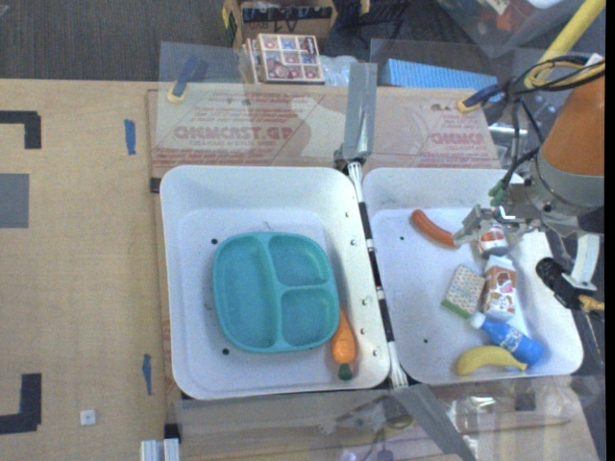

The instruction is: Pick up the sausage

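sausage (433, 229) in rt bin, tool (483, 227) just beside

Orange-red sausage (433, 229), lying flat and slanted, upper left of the right bin's floor

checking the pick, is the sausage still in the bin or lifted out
In the bin. The sausage lies flat on the right bin's floor, just left of the gripper, not between its fingers.

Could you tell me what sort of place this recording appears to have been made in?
Probably a robotics lab bench set up for pick-and-place trials. Two white bins, the left one and the right one, hold toy food such as a sausage and a banana, cables trail above the arm, and cardboard boxes sit behind.
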`<state>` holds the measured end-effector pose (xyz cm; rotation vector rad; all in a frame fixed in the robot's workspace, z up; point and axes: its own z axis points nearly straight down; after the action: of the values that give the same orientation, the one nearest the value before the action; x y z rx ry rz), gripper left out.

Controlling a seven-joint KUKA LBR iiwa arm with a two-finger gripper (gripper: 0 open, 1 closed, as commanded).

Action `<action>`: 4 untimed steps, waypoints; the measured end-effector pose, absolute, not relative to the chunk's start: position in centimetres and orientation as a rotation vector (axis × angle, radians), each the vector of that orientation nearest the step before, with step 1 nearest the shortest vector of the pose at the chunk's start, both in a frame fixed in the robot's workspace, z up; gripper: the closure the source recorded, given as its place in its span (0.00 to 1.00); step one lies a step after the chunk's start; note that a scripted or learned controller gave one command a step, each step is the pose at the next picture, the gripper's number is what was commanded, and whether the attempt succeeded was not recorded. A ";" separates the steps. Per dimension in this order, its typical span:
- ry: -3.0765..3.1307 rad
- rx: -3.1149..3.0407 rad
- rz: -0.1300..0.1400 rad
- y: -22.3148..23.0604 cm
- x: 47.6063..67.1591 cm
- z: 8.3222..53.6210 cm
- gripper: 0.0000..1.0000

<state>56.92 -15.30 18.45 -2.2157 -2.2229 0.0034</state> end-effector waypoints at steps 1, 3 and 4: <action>-1.971 -2.450 -0.003 -10.9 61.0 8.8 0.00; -2.605 -1.760 0.012 -10.7 66.7 8.7 0.00; -2.612 -1.758 0.002 -10.4 67.0 9.7 1.00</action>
<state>66.95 -10.44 9.71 -1.7581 -2.6117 0.0017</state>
